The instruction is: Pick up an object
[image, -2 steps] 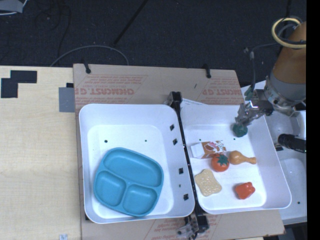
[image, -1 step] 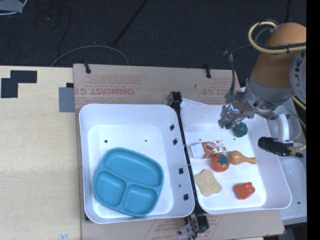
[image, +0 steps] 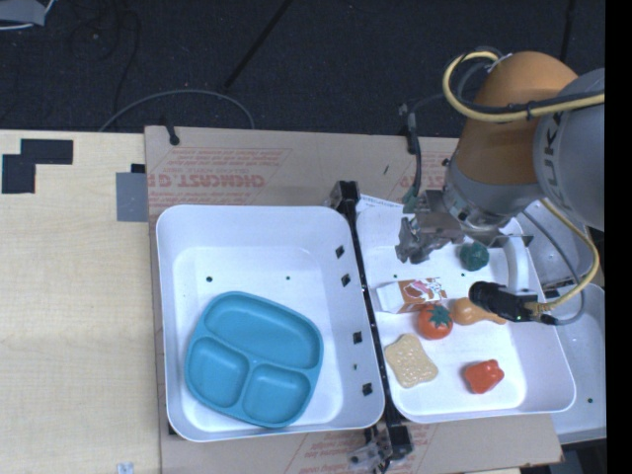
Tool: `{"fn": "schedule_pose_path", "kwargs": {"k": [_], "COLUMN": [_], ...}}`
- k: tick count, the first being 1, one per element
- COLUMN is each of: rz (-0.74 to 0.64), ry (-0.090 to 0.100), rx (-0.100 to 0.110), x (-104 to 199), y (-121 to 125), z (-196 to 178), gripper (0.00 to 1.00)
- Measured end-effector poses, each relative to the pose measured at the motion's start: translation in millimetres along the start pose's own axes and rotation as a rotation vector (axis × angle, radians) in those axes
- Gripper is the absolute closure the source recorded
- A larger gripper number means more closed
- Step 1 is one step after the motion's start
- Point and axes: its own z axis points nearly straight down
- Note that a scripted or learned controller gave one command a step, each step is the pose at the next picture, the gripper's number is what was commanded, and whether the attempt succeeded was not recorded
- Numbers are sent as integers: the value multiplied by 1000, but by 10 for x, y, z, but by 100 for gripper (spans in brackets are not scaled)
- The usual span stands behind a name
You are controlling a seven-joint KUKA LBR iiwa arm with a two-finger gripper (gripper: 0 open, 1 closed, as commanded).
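My gripper (image: 419, 243) hangs over the back of the right bin (image: 553, 388), just above a small white and red packet (image: 419, 293). Nothing shows between its fingers. A red tomato (image: 434, 321) sits below the packet, with a tan slice of bread (image: 411, 359) in front of it. To the right lie an orange-tan squash-shaped piece (image: 463, 312), a red pepper (image: 482, 375) and a teal ball (image: 475, 256) at the back near the wrist.
The left bin (image: 183, 235) holds a blue divided plate (image: 255, 358) at its front. A black divider with clips (image: 357, 294) runs between the bins. Cardboard lies under both bins, and the pale bench extends to the left.
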Motion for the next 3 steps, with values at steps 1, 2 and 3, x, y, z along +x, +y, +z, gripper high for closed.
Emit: {"fn": "schedule_pose_path", "kwargs": {"k": [1,2,3], "rz": [1,0,1], "ry": [-1,-2,-2], "rx": [1,-2,1], "x": [509,1005,1424], "y": [-131,-203,-369], "z": [148,63,128], "gripper": [100,100,100]}}
